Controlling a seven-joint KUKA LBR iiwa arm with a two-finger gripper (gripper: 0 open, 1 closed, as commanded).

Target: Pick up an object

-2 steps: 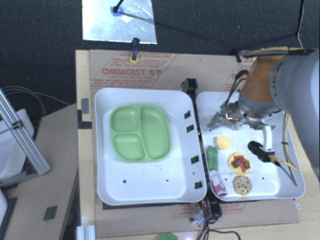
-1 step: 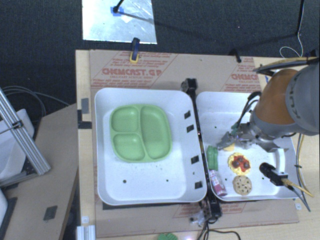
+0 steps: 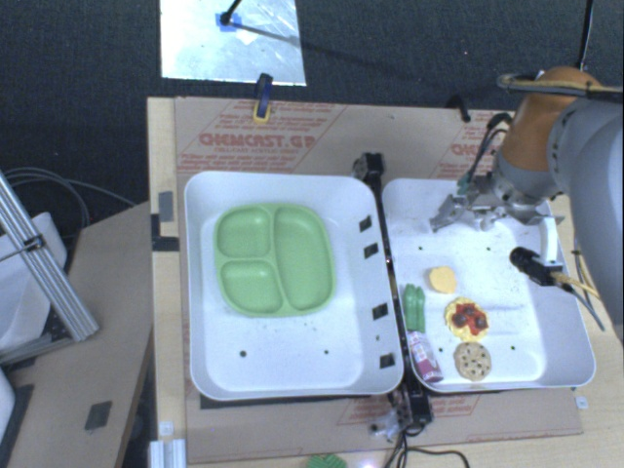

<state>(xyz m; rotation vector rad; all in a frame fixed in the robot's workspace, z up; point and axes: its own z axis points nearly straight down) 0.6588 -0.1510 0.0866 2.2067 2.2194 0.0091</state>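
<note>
1. The things that can be picked lie in the right bin (image 3: 551,344), all in its near-left part: a small yellow piece (image 3: 443,280), a round yellow disc with red topping (image 3: 467,317), a brown cookie (image 3: 473,361), a green stick (image 3: 415,308) and a small pink-red packet (image 3: 425,356).
2. The yellow piece is the farthest of these 5. The disc is just nearer than it, and the cookie is nearer again, close to the front rim.
3. The green stick and the packet lie along the left wall of this bin, with the packet nearer to the front.
4. The gripper (image 3: 466,213) hangs over the far part of the right bin, apart from all 5 things. Nothing is seen inside it, and I cannot tell if it is spread or pressed together.
5. The left bin (image 3: 292,359) bears 1 green plate (image 3: 275,259) with 3 compartments.
6. Both bins rest side by side on a brown board (image 3: 263,139) with red print.
</note>
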